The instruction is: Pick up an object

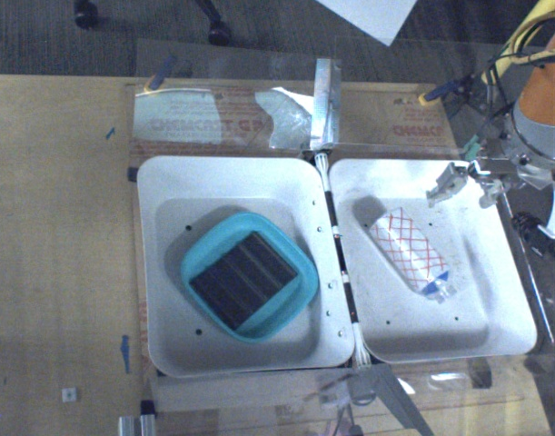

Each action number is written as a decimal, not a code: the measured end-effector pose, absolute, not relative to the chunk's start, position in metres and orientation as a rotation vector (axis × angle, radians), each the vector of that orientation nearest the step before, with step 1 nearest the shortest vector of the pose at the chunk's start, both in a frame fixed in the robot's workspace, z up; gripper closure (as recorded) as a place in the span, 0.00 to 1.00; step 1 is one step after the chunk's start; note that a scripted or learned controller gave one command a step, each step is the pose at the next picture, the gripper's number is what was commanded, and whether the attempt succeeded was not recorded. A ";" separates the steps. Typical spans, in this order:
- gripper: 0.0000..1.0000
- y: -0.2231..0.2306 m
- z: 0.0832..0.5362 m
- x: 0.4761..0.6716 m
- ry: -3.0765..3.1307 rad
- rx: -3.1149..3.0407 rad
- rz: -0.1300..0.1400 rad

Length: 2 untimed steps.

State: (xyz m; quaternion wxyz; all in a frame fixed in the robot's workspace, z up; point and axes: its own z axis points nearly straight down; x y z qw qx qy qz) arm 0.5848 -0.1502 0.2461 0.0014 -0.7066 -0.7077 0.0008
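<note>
Nothing is picked yet: the pincer hangs spread and bare above the right bin, the packet and teal tub untouched.

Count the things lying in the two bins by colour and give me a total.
Blue tray with a dark insert, left bin: 1
White packet with red pattern, right bin: 1
Total: 2
</note>
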 end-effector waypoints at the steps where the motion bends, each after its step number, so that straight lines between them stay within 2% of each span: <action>1: 0.00 -0.113 0.143 0.583 -2.175 -2.266 0.001; 2: 0.00 -0.160 0.094 0.544 -2.427 -2.018 -0.015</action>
